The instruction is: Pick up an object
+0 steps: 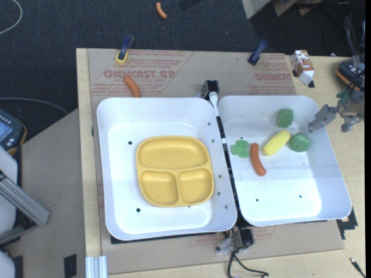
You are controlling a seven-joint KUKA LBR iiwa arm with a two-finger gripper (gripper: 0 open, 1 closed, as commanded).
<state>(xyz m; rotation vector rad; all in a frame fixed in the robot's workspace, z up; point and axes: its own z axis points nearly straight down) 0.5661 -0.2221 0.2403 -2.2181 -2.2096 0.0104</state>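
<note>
Right bin (324, 201) as landmark: corn cob (276, 142) lies near its centre, an orange sausage (257, 158) just left of the cob, green pieces (299, 142) around it. End effector (322, 118) hovers at the bin's right rim; its finger state cannot be told. Yellow divided plate (174, 170) occupies the neighbouring bin (116, 201).

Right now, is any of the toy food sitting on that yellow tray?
No. The yellow tray lies bare in the left bin, while the corn and sausage lie in the right bin.
</note>
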